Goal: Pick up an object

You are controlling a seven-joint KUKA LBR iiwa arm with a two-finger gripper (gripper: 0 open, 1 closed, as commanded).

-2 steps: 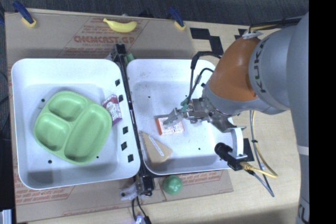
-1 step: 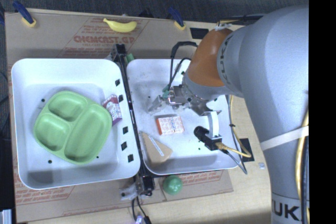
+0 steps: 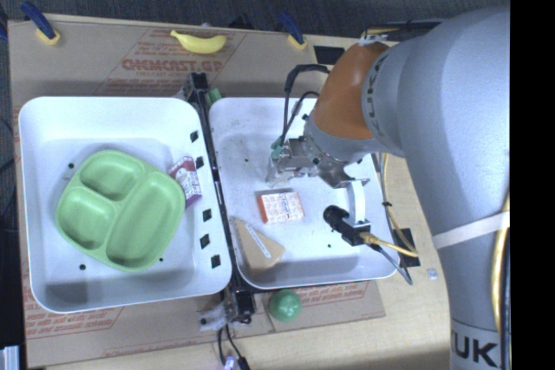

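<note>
While hanging over the right shallow white plastic bin [image 3: 364, 266], two-finger gripper [image 3: 286, 159]: finger spacing cannot be told. Nearest candidate: small orange-and-white printed carton [image 3: 280, 206], lying flat just below. Advised: descend squarely, span carton's short sides, avoid tan wedge [image 3: 257, 243] nearby.

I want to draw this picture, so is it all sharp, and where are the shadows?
In the camera view, the big grey arm near the lens looks soft and blurry, while the green divided plate and the small orange-and-white box are fairly sharp; light is even, with soft shadows along the left bin's inner walls and beneath the arm in the right bin.
</note>
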